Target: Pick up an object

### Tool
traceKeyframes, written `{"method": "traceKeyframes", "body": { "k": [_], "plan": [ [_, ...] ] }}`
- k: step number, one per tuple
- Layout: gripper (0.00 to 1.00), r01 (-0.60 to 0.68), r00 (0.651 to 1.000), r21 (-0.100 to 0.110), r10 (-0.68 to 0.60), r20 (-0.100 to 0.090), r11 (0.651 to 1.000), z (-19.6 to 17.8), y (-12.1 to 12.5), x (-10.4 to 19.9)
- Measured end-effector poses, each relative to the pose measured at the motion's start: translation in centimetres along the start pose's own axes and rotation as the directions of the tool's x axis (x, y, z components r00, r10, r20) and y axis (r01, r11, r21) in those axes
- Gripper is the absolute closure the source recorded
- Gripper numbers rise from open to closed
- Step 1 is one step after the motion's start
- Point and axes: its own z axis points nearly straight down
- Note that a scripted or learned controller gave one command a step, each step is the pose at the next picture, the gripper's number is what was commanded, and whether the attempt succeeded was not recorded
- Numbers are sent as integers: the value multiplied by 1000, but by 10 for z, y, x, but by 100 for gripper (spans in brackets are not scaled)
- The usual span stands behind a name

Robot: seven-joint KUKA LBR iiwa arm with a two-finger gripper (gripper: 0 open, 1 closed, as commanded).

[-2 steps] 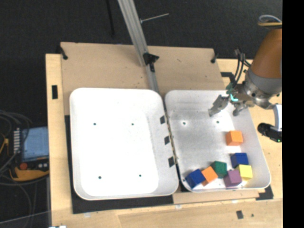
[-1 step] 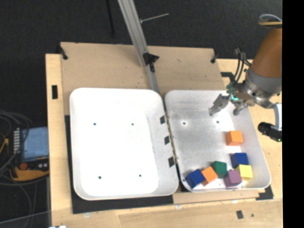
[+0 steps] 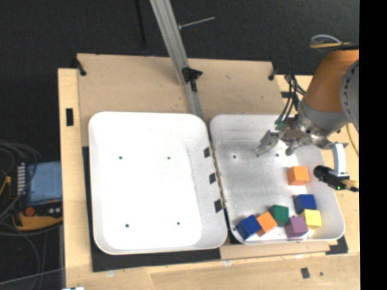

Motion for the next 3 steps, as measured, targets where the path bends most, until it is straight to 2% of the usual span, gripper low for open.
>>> {"method": "traceKeyframes", "body": {
  "k": [1,2,3],
  "plan": [
    [0,-5,1000,-1,5,1,1000,42,0,-4],
    [0,-6,1000,-4,6,2,1000,67,1,-6],
    [100,-9,1000,-9,9,1,1000,55,2,-7]
  ]
}}
